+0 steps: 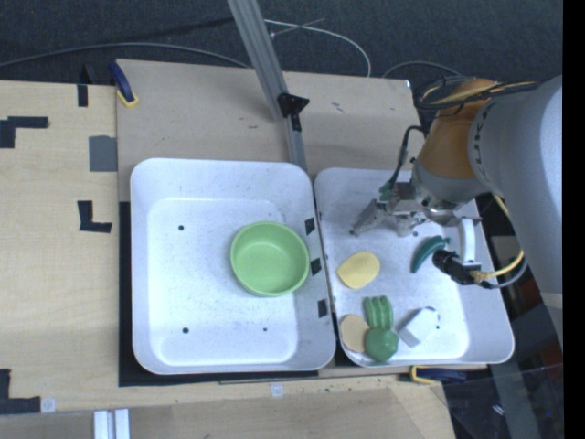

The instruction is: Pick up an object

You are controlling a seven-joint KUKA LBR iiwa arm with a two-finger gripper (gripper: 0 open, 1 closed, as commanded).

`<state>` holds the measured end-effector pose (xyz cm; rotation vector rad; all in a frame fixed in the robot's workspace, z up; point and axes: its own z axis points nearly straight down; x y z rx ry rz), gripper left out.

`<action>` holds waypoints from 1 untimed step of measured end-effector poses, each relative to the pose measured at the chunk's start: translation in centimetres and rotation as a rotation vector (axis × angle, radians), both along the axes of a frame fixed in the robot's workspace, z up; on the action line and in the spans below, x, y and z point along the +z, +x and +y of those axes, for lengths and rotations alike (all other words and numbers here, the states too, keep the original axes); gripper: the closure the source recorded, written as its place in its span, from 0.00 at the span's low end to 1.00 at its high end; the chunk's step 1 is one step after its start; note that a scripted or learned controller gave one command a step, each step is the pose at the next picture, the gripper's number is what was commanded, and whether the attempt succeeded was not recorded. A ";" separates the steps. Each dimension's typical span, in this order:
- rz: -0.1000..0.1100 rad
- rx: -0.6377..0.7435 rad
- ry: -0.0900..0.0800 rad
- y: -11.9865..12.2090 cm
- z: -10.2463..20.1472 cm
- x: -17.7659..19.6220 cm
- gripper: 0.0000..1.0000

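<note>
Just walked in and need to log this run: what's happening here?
A grey robot arm reaches into the right bin, its gripper low over the bin floor above a yellow object. Nothing shows between its fingers. A green bowl sits in the left bin.

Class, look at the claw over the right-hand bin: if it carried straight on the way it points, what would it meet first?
The claw points left and down, so probably the bare floor of the right bin, just above the yellow object; depth is unclear.
</note>
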<state>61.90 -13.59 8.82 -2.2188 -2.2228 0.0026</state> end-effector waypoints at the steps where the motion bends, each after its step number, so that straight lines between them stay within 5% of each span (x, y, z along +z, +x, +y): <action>1: 0.001 0.001 0.001 0.0 0.1 1.0 1.00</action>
